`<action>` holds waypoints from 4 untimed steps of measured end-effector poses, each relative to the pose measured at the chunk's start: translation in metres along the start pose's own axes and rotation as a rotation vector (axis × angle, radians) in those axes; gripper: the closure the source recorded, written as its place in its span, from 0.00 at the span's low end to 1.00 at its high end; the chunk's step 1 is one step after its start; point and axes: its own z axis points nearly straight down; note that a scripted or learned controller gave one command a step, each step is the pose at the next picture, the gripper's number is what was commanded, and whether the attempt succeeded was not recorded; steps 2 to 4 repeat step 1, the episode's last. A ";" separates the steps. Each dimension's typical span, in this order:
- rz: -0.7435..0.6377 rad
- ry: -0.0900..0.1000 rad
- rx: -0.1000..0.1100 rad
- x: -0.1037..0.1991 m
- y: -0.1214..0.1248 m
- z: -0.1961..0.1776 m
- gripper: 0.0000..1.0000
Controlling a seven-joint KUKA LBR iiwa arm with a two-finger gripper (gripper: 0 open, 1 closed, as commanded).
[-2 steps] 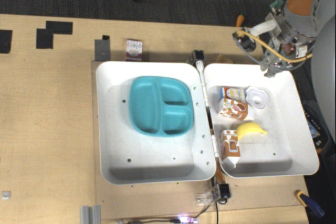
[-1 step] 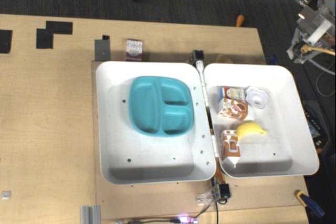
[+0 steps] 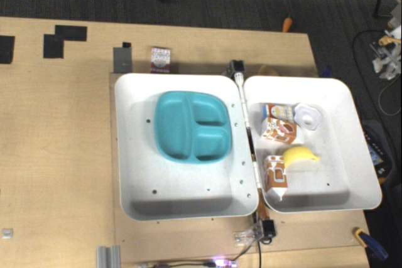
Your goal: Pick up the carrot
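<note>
Nearest, of the 2 white bins, the right bin [image 3: 359, 154] holds a brown packet [image 3: 275, 172], a yellow fruit [image 3: 300, 157], another packet [image 3: 278, 130] and a clear cup [image 3: 308, 116], the left bin [image 3: 135, 191] a teal tray [image 3: 191, 125]; where the carrot lies I cannot tell.

Divided plate [image 3: 191, 127] in left bin [image 3: 135, 194]; banana [image 3: 300, 155] in right bin [image 3: 352, 191].

A teal divided plate [image 3: 192, 126] lies in the left bin [image 3: 135, 198]; a yellow banana [image 3: 300, 156] lies in the right bin [image 3: 352, 191].
</note>
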 end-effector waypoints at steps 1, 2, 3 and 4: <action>0.032 -0.007 0.011 -0.026 -0.062 0.082 1.00; 0.032 -0.007 0.011 -0.026 -0.062 0.082 1.00; 0.032 -0.007 0.011 -0.026 -0.062 0.082 1.00; 0.032 -0.007 0.011 -0.026 -0.062 0.082 1.00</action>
